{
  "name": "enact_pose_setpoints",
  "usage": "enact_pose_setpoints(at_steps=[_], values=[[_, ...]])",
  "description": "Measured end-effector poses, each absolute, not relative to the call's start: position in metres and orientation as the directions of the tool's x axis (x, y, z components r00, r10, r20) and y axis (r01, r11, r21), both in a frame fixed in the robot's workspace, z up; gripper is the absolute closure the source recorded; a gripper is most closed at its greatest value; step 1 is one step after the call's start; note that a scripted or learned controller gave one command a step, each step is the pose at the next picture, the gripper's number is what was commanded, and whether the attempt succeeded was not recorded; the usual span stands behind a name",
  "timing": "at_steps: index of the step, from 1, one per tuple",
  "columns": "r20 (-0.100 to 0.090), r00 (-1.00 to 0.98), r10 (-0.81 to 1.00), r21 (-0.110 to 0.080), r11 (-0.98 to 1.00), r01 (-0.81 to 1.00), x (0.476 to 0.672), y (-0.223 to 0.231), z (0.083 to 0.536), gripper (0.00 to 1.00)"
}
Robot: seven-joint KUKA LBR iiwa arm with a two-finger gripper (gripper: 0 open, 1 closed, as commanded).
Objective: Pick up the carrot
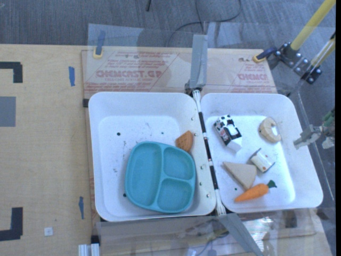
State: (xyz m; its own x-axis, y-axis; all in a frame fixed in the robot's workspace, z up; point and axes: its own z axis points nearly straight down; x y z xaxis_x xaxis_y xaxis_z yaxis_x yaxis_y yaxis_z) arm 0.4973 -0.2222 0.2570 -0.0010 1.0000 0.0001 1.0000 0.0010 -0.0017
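So the carrot is lying in the right bin, down near the front edge, tilted a bit with its green tip pointing to the right and the orange body running down-left. Just above it, pretty much touching, there's a tan wedge that looks like a slice of bread or cheese, hard to say which. Just up and right of the wedge is a small white cylinder thing with a tan end. Further back in that bin you've got a black and white cow-patterned carton and a pale donut-looking ring over near the right wall. The hand is off at the right edge, over the rim of the right bin, well apart from the carrot, and honestly it's too small and washed out there to make anything of it, so I cannot tell whether it's spread or pressed together. Nothing is visibly in it. The left bin has a teal divided plate sitting toward the front right, three compartments, and a little brown lumpy item resting right at the plate's back edge, next to the divider between the bins. Both bins sit on a light wood bench that has a few bits of blue tape stuck on it.
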Motion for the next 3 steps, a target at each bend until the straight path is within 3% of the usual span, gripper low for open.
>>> enact_pose_setpoints(at_steps=[1, 2, 3], values=[[0.003, -0.062, 0.998, -0.003, 0.062, 0.998, 0.479, -0.223, 0.122, 0.00], [-0.006, -0.156, 0.988, 0.006, 0.156, 0.988, 0.482, -0.167, 0.087, 0.00], [-0.012, -0.150, 0.989, 0.011, 0.150, 0.989, 0.483, -0.171, 0.096, 1.00]])
